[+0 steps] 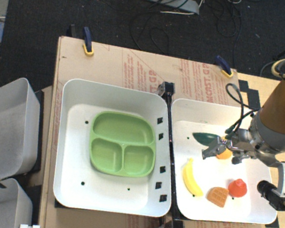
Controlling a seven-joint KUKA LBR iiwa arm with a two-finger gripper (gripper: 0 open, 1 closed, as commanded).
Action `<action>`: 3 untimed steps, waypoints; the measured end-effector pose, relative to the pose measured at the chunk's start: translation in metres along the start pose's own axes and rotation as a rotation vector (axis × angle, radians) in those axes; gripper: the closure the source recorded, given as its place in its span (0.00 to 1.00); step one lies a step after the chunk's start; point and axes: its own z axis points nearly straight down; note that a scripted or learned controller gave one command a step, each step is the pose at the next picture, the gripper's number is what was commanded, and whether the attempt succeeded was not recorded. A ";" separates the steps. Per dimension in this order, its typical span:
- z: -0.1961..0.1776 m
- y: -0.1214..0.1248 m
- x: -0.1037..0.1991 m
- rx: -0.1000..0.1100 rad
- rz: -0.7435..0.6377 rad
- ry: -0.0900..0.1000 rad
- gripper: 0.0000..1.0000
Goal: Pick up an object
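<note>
Right bin [255, 213] lies nearest, holding toy food. Largest to smallest: yellow banana [192, 180], light, stiff, slick, best taken across its middle; tan waffle [218, 196], flat, low; red strawberry [237, 188], rounded, apt to roll. Pincer [222, 149] hovers above an orange piece [224, 156]; its opening I cannot tell.

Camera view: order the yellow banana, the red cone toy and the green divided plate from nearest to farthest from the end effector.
1. Red cone toy, just below the end effector, right bin.
2. Yellow banana, lower left, same bin.
3. Green divided plate, left bin.
</note>
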 end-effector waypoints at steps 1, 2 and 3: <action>-0.006 0.002 0.000 -0.013 -0.002 -0.002 0.00; 0.050 0.009 0.008 -0.009 0.000 -0.001 0.00; 0.104 0.019 0.007 -0.008 0.002 -0.001 0.00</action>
